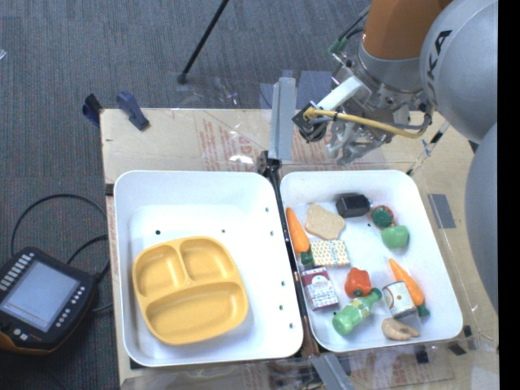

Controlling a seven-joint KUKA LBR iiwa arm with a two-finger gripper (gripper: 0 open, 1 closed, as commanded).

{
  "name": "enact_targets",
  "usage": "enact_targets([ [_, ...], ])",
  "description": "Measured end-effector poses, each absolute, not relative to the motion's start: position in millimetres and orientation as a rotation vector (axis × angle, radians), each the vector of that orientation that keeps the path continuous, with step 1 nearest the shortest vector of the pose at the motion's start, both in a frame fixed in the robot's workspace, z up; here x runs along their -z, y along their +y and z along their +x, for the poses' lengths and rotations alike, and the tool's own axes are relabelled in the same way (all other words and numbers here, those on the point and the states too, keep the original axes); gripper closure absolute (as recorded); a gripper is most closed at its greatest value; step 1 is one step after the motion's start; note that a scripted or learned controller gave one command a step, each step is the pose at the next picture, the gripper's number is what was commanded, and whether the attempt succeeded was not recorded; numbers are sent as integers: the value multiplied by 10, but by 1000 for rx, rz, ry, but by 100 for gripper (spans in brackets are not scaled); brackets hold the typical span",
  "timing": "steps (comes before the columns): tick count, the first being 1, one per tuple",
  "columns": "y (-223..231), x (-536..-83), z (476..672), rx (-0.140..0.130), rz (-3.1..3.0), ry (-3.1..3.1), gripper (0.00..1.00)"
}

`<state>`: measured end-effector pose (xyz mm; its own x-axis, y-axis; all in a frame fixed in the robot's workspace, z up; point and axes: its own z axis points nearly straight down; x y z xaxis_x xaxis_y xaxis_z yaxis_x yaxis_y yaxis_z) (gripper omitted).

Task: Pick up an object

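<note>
Two white bins sit side by side on the table (162,132). Your left bin (203,187) carries a yellow divided tray (189,289). Your right bin (435,242) carries the pick candidates — a carrot (296,230) at its 9 o'clock edge, bread slice (324,221) just beside it, black block (353,205) toward 12, green apple (395,236) toward 2, red pepper (357,282) near centre, green bottle (353,314) at 6, a second carrot (405,281) touching a small can (398,299) toward 4. The gripper (349,146) hangs past the bin's 12 o'clock rim, above the table — nothing seen between the jaws; you cannot tell their spread.
</note>
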<state>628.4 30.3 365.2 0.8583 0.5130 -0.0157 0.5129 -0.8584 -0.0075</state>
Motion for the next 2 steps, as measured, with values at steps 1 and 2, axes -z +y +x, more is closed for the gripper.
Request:
enact_targets([
  [1, 787, -4338, 6375, -10, -3122, -350, 100],
  [2, 886, -4326, 6397, -13, -3128, -309, 100],
])
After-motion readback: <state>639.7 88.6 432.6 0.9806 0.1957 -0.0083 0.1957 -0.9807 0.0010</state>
